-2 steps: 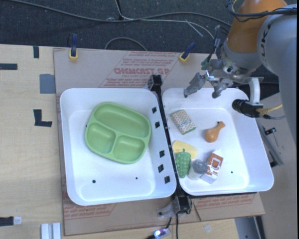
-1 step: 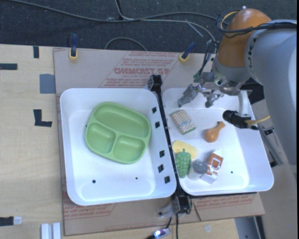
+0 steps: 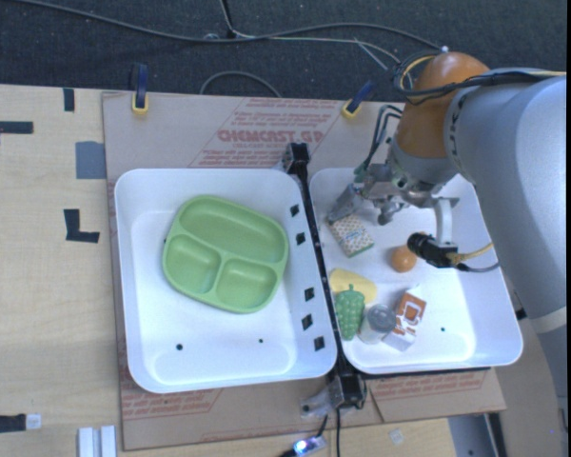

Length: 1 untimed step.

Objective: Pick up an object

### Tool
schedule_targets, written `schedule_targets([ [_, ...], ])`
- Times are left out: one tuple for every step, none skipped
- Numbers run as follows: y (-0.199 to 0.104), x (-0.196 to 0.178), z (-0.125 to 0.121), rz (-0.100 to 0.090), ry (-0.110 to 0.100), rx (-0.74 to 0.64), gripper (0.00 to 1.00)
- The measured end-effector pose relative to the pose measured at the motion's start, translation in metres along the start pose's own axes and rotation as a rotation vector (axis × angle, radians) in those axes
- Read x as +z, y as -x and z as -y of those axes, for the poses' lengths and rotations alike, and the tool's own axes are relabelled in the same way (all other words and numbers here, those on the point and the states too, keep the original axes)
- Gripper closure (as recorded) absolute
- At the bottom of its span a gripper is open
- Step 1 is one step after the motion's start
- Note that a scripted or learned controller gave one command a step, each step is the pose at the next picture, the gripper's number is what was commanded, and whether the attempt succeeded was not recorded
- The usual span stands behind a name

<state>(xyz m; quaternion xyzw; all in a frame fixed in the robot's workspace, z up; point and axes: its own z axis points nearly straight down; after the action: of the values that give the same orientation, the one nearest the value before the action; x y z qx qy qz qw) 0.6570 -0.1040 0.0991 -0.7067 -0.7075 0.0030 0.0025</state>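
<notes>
Gripper above the patterned packet

Metal gripper (image 3: 362, 201) hangs over the right bin (image 3: 476, 346); I cannot tell how it is set. Just below it lies a small square patterned packet (image 3: 351, 235). Nearby sits a round orange ball (image 3: 403, 259).

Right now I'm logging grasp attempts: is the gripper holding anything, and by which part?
It cannot be told. The gripper sits just above the small patterned packet in the right bin, with nothing clearly gripped.
</notes>
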Motion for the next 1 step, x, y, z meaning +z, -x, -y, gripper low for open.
schedule_targets([
  [-0.0010, -0.0147, -0.0017, 0.000, 0.005, -0.002, 1.00],
])
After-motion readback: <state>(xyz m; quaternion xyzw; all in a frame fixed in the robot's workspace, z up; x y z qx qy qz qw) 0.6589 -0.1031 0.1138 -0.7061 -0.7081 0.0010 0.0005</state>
